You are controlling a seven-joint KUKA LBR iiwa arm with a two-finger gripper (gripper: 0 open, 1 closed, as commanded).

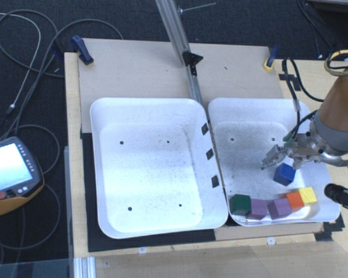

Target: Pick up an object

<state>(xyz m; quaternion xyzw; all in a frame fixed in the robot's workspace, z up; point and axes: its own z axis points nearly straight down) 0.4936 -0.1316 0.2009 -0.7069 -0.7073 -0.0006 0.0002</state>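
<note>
- Arm (339, 112) enters from the right edge, orange band above a grey wrist, reaching down over the right bin (243, 112).
- Gripper (283, 157) sits low over the right half of that bin; one metal finger juts out to the left, the rest of the finger assembly is a tangle of grey metal and cable — whether the fingers are apart or together I cannot tell from this angle.
- Blue cube (285, 174) lies just below and slightly right of the gripper tip, on the bin floor. It looks very close to the fingers, possibly touching, but it is not seen between them — not counted as held.
- Row of blocks along the near wall of the same bin, all below the gripper: green cube (240, 204) far down-left, purple block (258, 207) next to it, a second purple block (281, 207), then orange cube (296, 201) and yellow cube (308, 196) nearly straight below the wrist.
- Left bin (148, 112) lies well to the gripper's left, touching the right bin along the middle seam.
- Aluminium post (174, 28) rises behind the bins, up-left of the gripper.
- Teach pendant (11, 169) with a lit screen lies on the dark floor far to the left.
</note>
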